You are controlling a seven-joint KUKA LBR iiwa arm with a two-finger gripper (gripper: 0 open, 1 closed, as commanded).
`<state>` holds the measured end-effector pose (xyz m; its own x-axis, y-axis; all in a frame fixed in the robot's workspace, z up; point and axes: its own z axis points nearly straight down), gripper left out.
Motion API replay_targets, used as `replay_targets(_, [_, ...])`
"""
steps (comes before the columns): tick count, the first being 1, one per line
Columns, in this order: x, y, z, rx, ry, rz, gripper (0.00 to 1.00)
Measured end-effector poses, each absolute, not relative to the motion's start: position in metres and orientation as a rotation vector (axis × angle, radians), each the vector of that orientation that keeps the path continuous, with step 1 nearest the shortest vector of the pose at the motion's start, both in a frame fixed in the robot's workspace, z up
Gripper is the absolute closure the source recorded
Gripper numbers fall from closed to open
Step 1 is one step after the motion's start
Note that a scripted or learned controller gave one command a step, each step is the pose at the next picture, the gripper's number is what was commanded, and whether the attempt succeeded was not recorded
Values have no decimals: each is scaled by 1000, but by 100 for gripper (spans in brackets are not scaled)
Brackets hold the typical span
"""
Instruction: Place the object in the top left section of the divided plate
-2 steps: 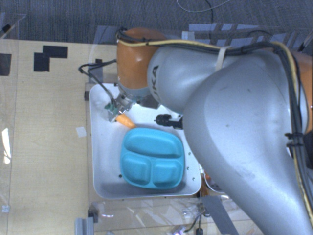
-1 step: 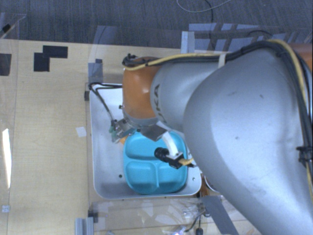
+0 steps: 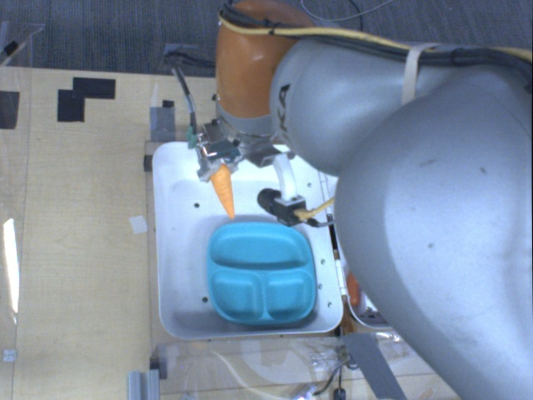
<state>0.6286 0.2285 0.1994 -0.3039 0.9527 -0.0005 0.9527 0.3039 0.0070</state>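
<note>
Orange carrot (image 3: 223, 192) in pincer (image 3: 218, 167) above plate (image 3: 261, 273)

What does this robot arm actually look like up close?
The arm is made of big, smooth, rounded grey shells, with an orange band above the wrist. A yellowish cable runs along it. The gripper is a small cluster of metal parts.

Arm (image 3: 391, 182) low over bench; gripper (image 3: 218, 158) downward

Robot lab: bench (image 3: 75, 223), bins (image 3: 179, 248).
</note>
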Motion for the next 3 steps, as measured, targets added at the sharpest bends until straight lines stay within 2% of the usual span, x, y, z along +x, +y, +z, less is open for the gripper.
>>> replay_targets(1, [606, 216, 106, 1943, 2456, 26, 100])
replay_targets(2, [665, 231, 93, 2335, 2094, 24, 100])
replay_targets(3, [669, 236, 291, 2506, 1890, 11, 100])
